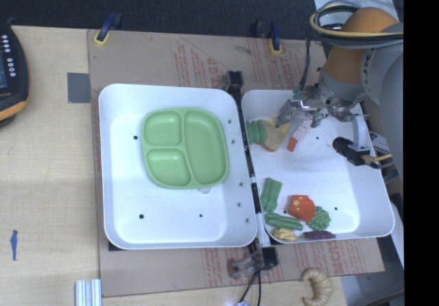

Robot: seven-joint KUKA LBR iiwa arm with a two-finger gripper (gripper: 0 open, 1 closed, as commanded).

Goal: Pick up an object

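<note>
My gripper (289, 127) hangs over the far left part of the right bin (343, 181), open, with nothing visibly between its fingers. Just below and left of its tips lie a tan bread-like piece (274, 140) and a green ridged piece (256, 132). Toward the bin's front sit a long green vegetable (269, 193), a red tomato-like toy (300, 206), a small green broccoli-like piece (320, 217), a green pod (282, 221), a yellow bit (285, 233) and a purple piece (317, 234).
The left bin (123, 208) holds a pale green divided plate (185, 147). A black-hinged rim (245, 160) separates the bins. A tan curled thing (317, 285) lies outside by the front edge. A black and orange handset (10, 71) rests at the far left.
</note>
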